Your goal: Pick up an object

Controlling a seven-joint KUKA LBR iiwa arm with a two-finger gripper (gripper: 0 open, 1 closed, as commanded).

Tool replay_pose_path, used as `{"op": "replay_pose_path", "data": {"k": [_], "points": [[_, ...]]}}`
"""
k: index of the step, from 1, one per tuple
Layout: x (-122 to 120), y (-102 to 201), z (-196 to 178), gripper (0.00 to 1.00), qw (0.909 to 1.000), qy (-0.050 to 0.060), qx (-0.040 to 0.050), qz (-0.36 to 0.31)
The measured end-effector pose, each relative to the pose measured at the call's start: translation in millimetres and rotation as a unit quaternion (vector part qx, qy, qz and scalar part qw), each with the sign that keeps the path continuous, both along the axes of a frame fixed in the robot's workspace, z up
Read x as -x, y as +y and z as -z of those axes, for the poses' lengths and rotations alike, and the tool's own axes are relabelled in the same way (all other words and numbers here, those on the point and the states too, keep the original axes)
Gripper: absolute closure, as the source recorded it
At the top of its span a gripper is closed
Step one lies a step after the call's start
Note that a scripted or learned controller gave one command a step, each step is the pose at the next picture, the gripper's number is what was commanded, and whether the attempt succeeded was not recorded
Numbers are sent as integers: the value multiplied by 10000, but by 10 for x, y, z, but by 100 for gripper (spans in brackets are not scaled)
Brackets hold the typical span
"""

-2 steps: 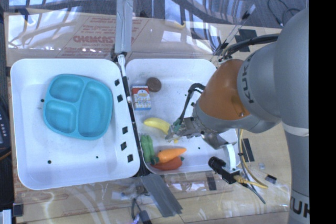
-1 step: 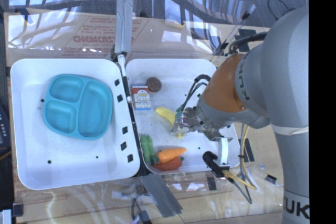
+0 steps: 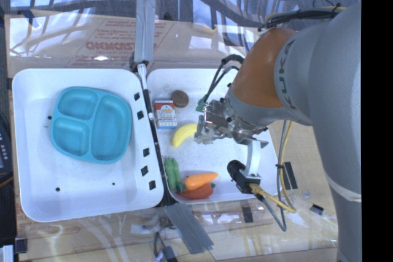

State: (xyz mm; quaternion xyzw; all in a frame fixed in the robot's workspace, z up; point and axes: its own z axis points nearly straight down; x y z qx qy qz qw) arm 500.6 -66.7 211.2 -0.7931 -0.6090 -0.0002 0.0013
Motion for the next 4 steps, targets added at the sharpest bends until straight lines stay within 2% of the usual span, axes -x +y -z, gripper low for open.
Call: {"op": "replay_pose_path", "data": {"k": [1,2,3,4], "points": [[3,-7,4,0,10000,6,2,4],[-106,-302,1196,0,9999,4,7,-161],[-633,-353,1196,0,9957,3,5,-931],[-1300,-682,1068,0,9912,-4,7,-1324]]}}
